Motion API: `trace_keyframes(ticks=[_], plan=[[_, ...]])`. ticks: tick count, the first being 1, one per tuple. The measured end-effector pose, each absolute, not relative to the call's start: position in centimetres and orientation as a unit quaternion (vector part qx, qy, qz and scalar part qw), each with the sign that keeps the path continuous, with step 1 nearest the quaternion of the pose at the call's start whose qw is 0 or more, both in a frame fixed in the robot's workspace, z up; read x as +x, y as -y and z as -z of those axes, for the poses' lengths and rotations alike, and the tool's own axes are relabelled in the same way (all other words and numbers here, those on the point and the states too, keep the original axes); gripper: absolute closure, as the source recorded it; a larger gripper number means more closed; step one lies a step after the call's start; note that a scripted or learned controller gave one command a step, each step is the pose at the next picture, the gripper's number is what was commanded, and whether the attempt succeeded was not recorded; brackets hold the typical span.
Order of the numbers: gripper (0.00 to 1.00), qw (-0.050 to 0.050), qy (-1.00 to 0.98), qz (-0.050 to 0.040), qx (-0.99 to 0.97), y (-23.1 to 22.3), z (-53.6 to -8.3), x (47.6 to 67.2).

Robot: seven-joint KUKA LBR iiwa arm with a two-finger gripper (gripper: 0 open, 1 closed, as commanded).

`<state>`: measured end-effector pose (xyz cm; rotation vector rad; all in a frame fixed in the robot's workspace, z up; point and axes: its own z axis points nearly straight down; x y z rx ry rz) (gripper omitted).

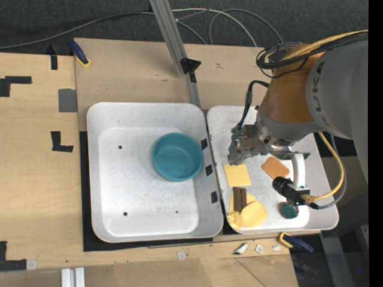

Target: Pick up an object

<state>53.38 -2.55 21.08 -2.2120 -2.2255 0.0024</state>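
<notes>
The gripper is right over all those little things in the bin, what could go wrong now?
The gripper sits just above the yellow square, which lies flat, so the fingers might slide off it. The brown bar, yellow lump and orange piece crowd close, so it could bump or grab the wrong one. It also works near the bin's left wall.

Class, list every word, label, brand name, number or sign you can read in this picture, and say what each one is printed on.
"KU": large pale letters running vertically on the grey arm casing; the rest of the word is cut off by the casing's curve.
No other text can be read on the bins, the bench or the objects.
</notes>
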Motion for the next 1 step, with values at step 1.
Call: trace_keyframes(ticks=[1], plan=[[1.00, 0.001, 0.710, 0.0002, -0.704, -2.86, -22.40, 53.46]])
